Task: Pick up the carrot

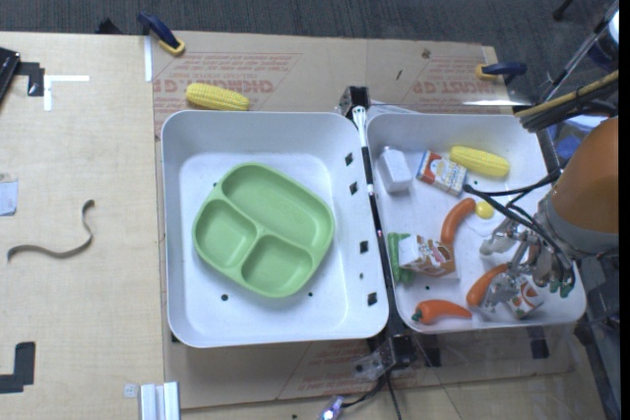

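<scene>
Altogether: two corn cobs (478,161); one green plate (263,229) — one carrot (442,312).

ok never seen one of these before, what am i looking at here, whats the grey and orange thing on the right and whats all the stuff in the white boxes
This is one photo from a camera fixed above a bench, looking down at a slant. The grey and orange shape at the right is a robot arm; its two-finger gripper sits low over the right bin, among the toys. I cannot tell whether it has hold of anything.

The left bin holds a green divided plate. The right bin holds toy food: a corn cob, a small carton, a grey block, a snack packet, a curved orange sausage-like piece, and a carrot near the front wall, which the arm is meant to pick up. A second corn cob lies on the cardboard behind the bins.
</scene>
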